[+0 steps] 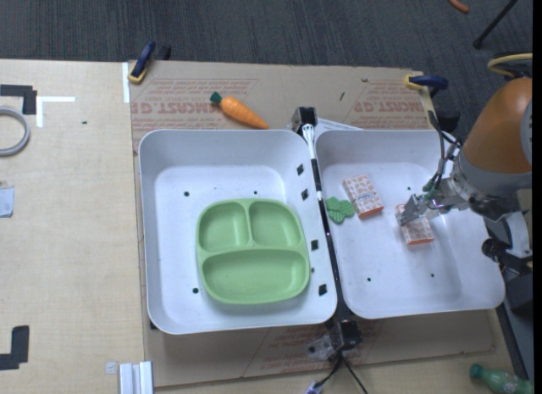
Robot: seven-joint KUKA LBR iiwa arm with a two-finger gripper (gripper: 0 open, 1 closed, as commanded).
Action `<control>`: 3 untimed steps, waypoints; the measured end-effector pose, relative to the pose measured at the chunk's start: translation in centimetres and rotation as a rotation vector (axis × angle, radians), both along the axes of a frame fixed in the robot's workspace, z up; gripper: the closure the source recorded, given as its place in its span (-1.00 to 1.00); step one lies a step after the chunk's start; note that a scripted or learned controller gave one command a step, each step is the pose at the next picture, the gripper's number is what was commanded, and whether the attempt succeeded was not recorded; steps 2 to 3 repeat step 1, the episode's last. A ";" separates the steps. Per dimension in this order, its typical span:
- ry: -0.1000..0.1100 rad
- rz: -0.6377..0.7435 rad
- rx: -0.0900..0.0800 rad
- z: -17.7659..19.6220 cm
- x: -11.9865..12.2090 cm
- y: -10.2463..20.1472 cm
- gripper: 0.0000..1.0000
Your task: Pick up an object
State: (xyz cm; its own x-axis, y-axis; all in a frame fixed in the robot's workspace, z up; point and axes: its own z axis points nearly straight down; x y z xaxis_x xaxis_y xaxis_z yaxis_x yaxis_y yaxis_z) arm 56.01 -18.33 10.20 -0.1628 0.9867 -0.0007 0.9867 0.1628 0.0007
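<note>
Bins sit side by side on my bench, the left bin (161, 214) carrying a green divided plate (252, 251) laid flat in its middle, the right bin (474, 286) scattered with the small pieces I am meant to choose from. That split reads to me as source on the right and a landing spot on the left, so my business is in the right bin. My gripper (415, 212) is low over its floor, my arm coming in from the right with the orange band above my wrist. Directly at my fingertips, touching or as good as touching, lies a small patterned block (417, 231), pinkish and white, flat on the bin floor. Whether I have it clamped or am merely resting above it I cannot tell; the metal at my tip is a blur against the white, and I will not claim a hold. A second patterned block (362, 195) lies to the left of my tip, near but apart, and a green leaf-shaped toy (340, 209) sits just beside it against the wall between the bins. A toy carrot (240, 110) lies outside both bins on the cardboard, beyond my concern. I judge the near block my target
</note>
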 end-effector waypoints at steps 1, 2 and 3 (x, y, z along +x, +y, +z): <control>-0.001 0.107 0.000 8.2 -0.1 3.1 1.00; -0.001 0.107 0.000 8.2 -0.1 3.1 1.00; -0.001 0.107 0.000 8.2 -0.1 3.1 1.00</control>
